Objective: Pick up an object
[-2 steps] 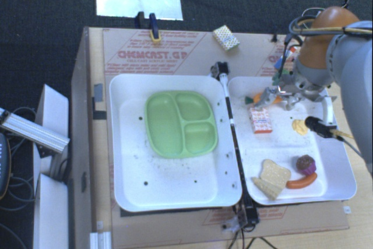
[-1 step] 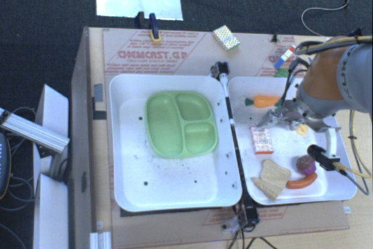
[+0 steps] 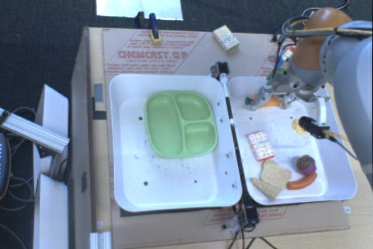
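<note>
While the grey arm point(image 3: 344, 61) hides part of the right white bin point(image 3: 344, 183), its pincer point(image 3: 269, 99) sits low over a small orange piece point(image 3: 271, 103). I cannot tell how the pincer stands; it is too blurry.

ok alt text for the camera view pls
A grey robot arm reaches from the right, its pincer low over an orange piece in the right bin, which also holds toy foods. The left bin holds a green divided plate.
</note>
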Robot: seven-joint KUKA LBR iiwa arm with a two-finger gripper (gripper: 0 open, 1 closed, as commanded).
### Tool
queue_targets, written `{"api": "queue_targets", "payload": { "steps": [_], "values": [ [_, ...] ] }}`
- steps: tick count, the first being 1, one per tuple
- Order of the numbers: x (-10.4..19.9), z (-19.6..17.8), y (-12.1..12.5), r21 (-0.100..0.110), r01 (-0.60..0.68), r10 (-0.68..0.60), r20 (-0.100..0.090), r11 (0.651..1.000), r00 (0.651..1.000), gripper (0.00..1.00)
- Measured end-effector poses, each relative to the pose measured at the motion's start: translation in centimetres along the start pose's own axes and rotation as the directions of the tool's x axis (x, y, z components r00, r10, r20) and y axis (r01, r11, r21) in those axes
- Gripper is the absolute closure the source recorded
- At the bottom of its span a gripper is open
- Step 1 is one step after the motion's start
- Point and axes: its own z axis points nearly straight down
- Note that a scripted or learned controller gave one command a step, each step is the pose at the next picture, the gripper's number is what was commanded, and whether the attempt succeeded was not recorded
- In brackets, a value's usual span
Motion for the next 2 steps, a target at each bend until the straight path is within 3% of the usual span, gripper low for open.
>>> {"api": "queue_targets", "payload": {
  "steps": [1, 2],
  "values": [
    [0.13, -0.32, -0.43, 0.024, 0.002, -0.002, -0.007, 1.0, 1.0, 1.0],
    [0.15, -0.42, -0.29, 0.016, 0.003, -0.002, -0.006, 1.0, 1.0, 0.0]
  ]
}}
